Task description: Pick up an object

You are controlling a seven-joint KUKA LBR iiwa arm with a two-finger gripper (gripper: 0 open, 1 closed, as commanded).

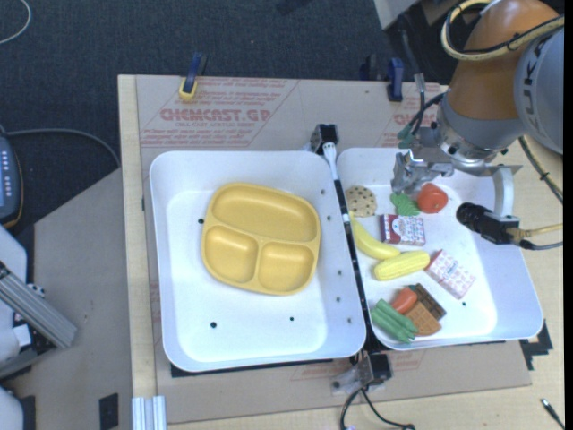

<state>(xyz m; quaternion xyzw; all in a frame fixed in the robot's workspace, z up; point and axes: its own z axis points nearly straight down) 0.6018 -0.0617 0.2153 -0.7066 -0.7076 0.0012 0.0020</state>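
Tomato (433,198) is the likeliest target, lying red and round in the right bin (528,305) near its far edge, touching a green piece (405,204). Left to right: the left bin (170,267) holds a yellow divided plate (260,237); past the shared rim come a cookie (361,201), a banana (372,243), a corn cob (400,264), a red carton (405,230) and a wrapped packet (450,273). The gripper (414,176) hangs just above the tomato's left side; whether its jaws are spread or pressed together I cannot tell. To do this well, centre over the tomato, clear of the green piece, and descend straight before closing.
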